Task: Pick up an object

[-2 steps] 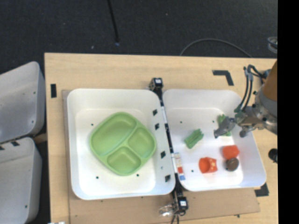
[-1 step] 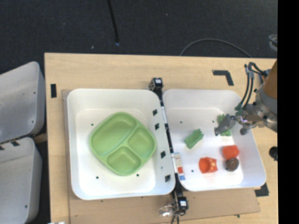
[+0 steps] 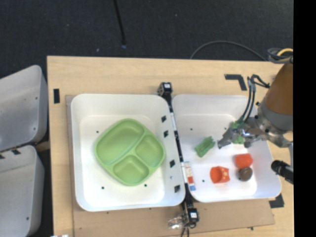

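In the right bin (image 3: 197, 110), a green flat piece (image 3: 204, 146) lies left of centre. Nearer the front sit an orange-red block (image 3: 219, 174), a second red block (image 3: 243, 160) and a small dark brown ball (image 3: 245, 173). My gripper (image 3: 231, 138) hangs low over the bin's right half, just right of the green piece and above the red blocks. A small green patch (image 3: 239, 131) shows against the gripper body. Whether that patch is a held object or part of the tool is unclear.
The left bin (image 3: 81, 181) holds a green divided plate (image 3: 129, 152). A black clip-lined divider (image 3: 174, 137) separates the bins. A cable (image 3: 227, 46) loops over the bench behind the right bin. White chairs (image 3: 19, 112) stand at the far left.
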### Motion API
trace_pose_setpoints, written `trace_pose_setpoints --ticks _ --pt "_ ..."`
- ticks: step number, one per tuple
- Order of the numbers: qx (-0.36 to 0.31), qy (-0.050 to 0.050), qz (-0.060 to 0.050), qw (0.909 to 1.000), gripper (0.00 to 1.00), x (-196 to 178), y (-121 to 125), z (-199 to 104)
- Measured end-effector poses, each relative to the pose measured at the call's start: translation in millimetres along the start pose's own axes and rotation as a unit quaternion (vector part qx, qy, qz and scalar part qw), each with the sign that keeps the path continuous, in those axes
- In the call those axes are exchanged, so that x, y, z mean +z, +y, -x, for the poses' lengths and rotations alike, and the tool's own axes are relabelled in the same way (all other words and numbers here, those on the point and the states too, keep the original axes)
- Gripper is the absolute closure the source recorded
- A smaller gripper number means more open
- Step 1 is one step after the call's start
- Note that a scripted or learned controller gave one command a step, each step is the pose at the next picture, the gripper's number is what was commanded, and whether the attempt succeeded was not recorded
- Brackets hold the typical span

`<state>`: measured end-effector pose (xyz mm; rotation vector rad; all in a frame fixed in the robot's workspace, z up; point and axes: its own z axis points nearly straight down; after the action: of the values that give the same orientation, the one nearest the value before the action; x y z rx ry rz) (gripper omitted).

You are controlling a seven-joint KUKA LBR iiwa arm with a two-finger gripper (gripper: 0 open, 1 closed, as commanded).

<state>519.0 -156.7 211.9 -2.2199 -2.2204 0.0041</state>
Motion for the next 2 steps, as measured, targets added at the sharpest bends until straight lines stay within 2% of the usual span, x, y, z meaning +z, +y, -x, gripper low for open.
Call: trace_pose_setpoints --ticks 2 --pt "0.001 0.000 -0.001 1.0000 0.00 94.5 -8.8 -10.3"
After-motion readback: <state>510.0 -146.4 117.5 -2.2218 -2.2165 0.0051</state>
